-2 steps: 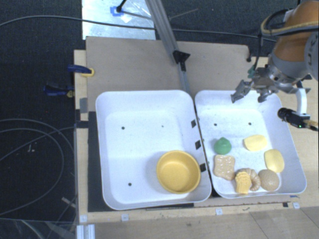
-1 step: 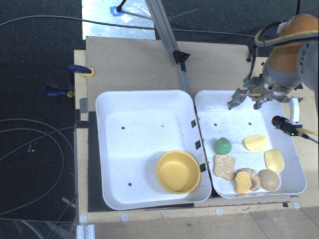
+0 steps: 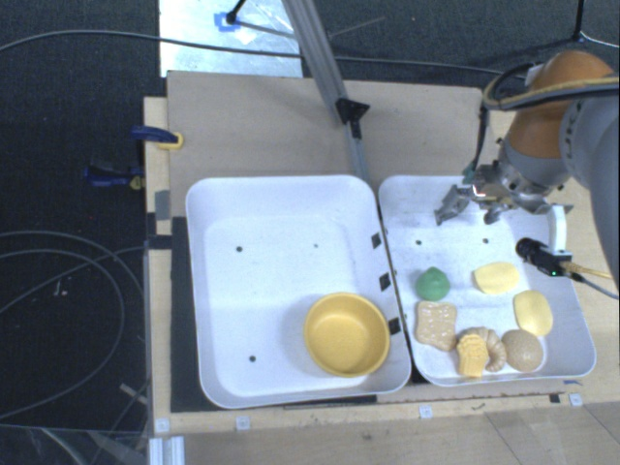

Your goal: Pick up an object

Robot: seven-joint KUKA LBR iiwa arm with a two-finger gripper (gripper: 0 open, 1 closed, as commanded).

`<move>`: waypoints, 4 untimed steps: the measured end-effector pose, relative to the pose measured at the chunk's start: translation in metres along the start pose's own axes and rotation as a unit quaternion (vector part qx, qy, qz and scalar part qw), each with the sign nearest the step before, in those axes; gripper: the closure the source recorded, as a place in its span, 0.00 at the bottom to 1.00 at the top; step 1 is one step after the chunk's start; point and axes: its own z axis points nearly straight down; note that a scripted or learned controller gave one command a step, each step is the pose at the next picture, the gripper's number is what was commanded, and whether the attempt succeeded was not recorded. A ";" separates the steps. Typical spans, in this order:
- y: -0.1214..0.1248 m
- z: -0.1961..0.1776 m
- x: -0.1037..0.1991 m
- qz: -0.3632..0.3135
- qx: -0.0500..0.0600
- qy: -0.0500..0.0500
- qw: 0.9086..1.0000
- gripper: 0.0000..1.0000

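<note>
the toys lie along the near side of the right bin (image 3: 407, 194), green ball (image 3: 433, 283) nearest. the tool (image 3: 468, 210) hangs over the bin's bare far half, fingers spread wide and holding nothing; the ball lies nearer the camera, slightly left.
</note>
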 end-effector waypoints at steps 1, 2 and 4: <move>0.000 0.034 0.000 -0.001 0.000 0.000 1.000 0.00; 0.002 0.021 0.000 -0.001 -0.003 0.000 1.000 1.00; 0.003 -0.087 0.004 -0.003 -0.004 0.000 1.000 1.00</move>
